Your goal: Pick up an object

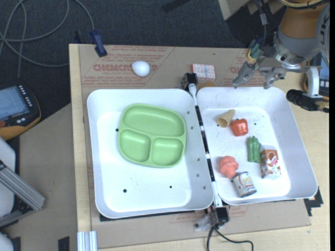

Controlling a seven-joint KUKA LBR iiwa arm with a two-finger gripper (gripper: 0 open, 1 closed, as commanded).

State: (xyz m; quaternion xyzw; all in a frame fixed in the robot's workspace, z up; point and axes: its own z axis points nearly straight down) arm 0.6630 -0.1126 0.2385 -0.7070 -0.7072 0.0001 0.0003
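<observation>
My gripper (258, 78) hangs above the far edge of the right bin (298, 135), fingers spread open and nothing between them. Inside that bin lie an ice-cream cone (225, 118), a red pepper (239, 127), a green vegetable (254, 149), a small carton (270, 163), a pink lump (228, 166) and a tin can (244, 184). All of them sit nearer the camera than the gripper, apart from it.
The left bin (104, 182) holds a green divided plate (152, 135). On the cardboard behind the bins rest a white egg (140, 68) and a small patterned box (203, 71). A black clip (189, 80) sits where the bins meet.
</observation>
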